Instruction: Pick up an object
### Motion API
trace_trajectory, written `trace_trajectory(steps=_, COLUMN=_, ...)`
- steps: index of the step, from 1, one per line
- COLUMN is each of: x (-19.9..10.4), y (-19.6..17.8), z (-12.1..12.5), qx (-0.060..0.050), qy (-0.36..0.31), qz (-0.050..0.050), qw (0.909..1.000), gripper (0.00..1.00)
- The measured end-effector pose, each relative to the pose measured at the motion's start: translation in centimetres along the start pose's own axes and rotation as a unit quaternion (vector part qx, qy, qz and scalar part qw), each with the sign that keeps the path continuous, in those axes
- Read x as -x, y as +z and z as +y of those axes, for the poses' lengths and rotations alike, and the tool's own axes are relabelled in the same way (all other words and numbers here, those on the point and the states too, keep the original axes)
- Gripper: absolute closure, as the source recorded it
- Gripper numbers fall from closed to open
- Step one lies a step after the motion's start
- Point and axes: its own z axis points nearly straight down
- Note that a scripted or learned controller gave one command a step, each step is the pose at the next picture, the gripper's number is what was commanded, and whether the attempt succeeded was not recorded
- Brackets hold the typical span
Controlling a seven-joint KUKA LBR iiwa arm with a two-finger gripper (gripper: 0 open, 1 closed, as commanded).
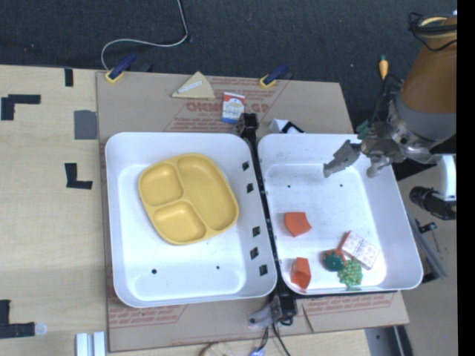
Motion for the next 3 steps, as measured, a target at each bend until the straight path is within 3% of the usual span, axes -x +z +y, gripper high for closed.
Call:
trace_trajectory(steps=1, x=-3.4, y=11.8, z=0.5, qx=-0.001, qy=0.0, qz=0.0, qw=1.0, gripper=0.0)
trace_trajectory(steps=2, x=-3.4, y=18.8, z=-2.6, qx=0.001, qy=0.0, qz=0.0, qw=1.0, gripper=0.0)
trace_trajectory(steps=3, x=-3.3, y=17.8, z=-2.5, qx=0.003, qy=0.001, qz=-0.001, qw=1.0, gripper=1.0)
